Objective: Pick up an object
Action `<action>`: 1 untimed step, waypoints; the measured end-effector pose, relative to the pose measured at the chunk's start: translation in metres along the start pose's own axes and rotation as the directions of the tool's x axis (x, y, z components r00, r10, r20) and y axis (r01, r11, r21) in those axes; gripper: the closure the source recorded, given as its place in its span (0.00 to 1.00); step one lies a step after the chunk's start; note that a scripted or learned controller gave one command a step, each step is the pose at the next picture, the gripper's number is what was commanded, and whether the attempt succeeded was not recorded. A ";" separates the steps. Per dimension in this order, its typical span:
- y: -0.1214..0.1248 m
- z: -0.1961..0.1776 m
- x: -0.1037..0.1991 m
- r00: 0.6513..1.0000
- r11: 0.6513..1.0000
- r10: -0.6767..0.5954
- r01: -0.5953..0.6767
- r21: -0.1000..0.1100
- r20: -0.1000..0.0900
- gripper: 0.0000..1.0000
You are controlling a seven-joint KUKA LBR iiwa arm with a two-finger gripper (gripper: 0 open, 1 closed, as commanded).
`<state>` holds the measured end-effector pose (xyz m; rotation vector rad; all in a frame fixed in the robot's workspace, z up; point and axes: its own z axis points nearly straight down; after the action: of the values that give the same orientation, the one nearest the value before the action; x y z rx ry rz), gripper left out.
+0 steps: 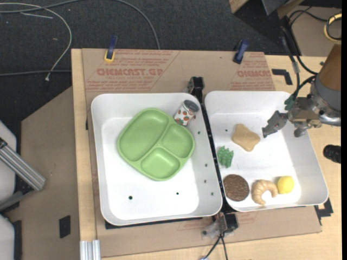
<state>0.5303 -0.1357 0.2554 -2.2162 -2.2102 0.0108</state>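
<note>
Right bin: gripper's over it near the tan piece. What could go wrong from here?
1. The gripper sits beside the tan piece, not above it; a straight descent may miss or clip its edge.
2. The croissant and lemon touch, with the cookie close by, so grabbing one may drag a neighbour.
3. These three lie near the right bin's front wall, which could block the gripper.

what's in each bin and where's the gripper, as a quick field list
left bin: green divided plate; small printed cup tipped at the plate's far edge
right bin: tan bread piece; green leafy toy; brown round patty; croissant; lemon
gripper: over right bin, right of the bread piece, nothing visibly held
</note>
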 end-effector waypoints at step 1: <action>0.002 -0.006 0.000 1.000 1.000 -0.003 0.003 -0.012 0.002 0.00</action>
<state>0.5325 -0.1355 0.2611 -2.2199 -2.2203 0.0002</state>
